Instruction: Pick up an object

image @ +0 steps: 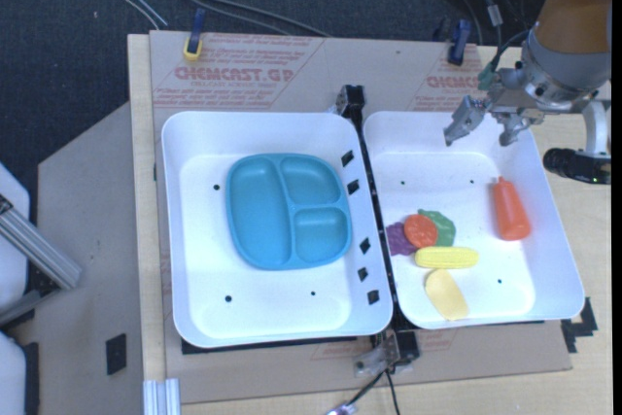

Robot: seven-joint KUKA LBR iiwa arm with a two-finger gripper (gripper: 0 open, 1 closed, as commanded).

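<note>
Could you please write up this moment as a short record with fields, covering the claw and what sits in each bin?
claw: open claw, nothing between its fingers, above the far edge of the right white bin
left bin: left white bin holds a blue compartment plastic tray
right bin: orange plastic carrot; yellow toy corn cob; pale yellow oval piece; cluster of red, green and purple toy pieces
task state: nothing picked up yet

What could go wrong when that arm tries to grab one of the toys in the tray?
The purple, orange and green toys and the corn lie touching in a cluster, so the open gripper might nudge or pinch two at once. The orange bottle lies near the right bin's wall, which could block a finger. Rounded toys may also slip out.
</note>
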